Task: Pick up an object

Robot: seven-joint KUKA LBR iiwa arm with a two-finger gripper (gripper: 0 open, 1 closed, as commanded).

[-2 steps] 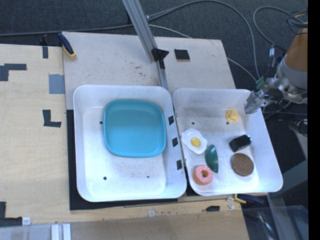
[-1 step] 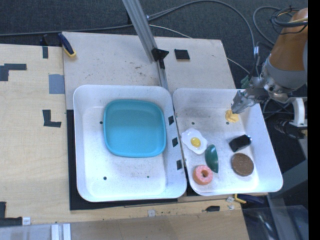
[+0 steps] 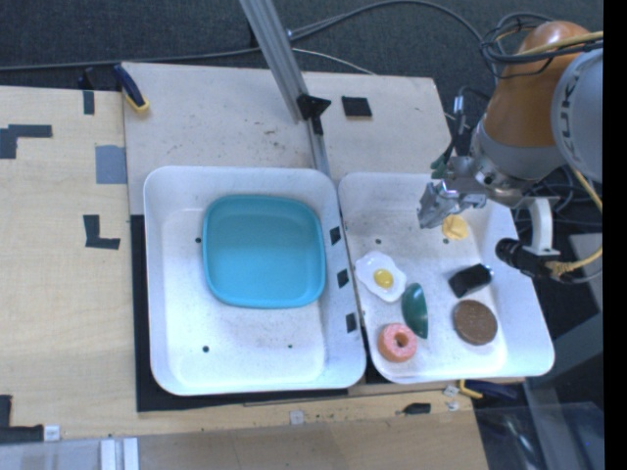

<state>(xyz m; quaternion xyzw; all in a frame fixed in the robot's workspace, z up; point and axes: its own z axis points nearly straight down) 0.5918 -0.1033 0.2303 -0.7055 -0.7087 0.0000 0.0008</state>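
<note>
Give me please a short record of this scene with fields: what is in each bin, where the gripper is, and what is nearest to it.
left bin: a blue plate, lying flat
right bin: fried egg toy, green piece, pink donut, brown disc, black block, yellow piece
gripper: above the rear part of the right bin
nearest to gripper: the yellow piece, just beside it; contact cannot be judged
held object: none seen between the fingers
</note>
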